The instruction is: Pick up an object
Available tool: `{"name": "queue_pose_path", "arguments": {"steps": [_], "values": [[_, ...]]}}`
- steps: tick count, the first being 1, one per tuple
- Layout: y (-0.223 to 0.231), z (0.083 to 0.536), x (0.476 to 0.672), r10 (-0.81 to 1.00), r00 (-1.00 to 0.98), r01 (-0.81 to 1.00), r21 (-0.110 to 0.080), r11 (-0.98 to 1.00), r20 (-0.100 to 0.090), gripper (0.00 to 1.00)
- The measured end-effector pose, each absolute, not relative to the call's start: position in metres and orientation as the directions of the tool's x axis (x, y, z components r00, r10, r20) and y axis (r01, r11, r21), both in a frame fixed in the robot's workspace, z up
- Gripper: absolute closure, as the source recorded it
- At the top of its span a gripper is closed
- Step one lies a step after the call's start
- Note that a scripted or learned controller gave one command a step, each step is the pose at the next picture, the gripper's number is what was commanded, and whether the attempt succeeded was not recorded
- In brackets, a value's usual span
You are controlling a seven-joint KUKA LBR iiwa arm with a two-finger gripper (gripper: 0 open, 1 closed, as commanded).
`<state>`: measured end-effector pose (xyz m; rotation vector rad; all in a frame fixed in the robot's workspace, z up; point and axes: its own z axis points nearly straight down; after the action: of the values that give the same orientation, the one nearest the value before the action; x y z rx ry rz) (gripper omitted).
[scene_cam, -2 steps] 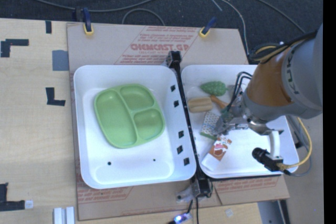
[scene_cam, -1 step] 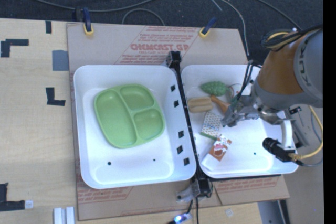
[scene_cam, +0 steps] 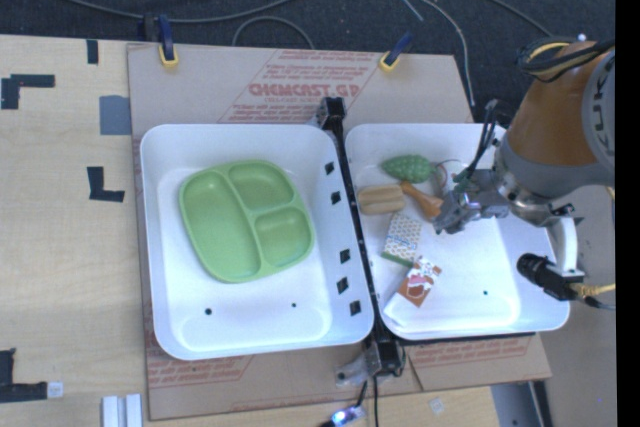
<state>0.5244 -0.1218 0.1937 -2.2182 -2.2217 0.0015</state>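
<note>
Camera view, from above at a slant. Two shallow white bins are seen side by side on the worktop (scene_cam: 60, 215), over a sheet of brown cardboard (scene_cam: 290, 85). The left bin (scene_cam: 170, 315) is occupied by a green divided plate (scene_cam: 246, 219), lying flat near its middle. The candidate objects are found in the right bin (scene_cam: 500, 305), gathered in its left half: a green leafy item (scene_cam: 408, 166) toward the far side, a tan cylindrical piece (scene_cam: 380, 200) just beside the divider, an orange carrot-like piece (scene_cam: 424, 201) next to it, a patterned packet (scene_cam: 403, 237) below these, and a small red and white packet (scene_cam: 419, 282) nearest the front edge.

The arm (scene_cam: 560, 130) is seen reaching in from the right, with the jaws (scene_cam: 452, 215) brought low over the right bin, just beside the tip of the orange carrot-like piece. Whether contact has been made cannot be determined. The opening of the jaws cannot be told from this angle, the parts being dark and small against the wrist; nothing can be confirmed as held.

Assessment of progress: the approach appears to be under way, with the orange carrot-like piece judged the likeliest target. No object is observed lifted clear of the bin floor; all five items appear to rest in place. Closing on an item and raising it are judged outstanding.
</note>
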Motion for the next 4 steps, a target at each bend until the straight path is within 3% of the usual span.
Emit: {"name": "queue_pose_path", "arguments": {"steps": [1, 4], "values": [[-0.121, 0.239, 0.526, 1.0, -0.002, 1.0, 0.0, 0.002, 0.0, 1.0], [0.048, 0.218, 0.581, 1.0, -0.007, 1.0, -0.006, 0.007, 0.0, 1.0]]}}
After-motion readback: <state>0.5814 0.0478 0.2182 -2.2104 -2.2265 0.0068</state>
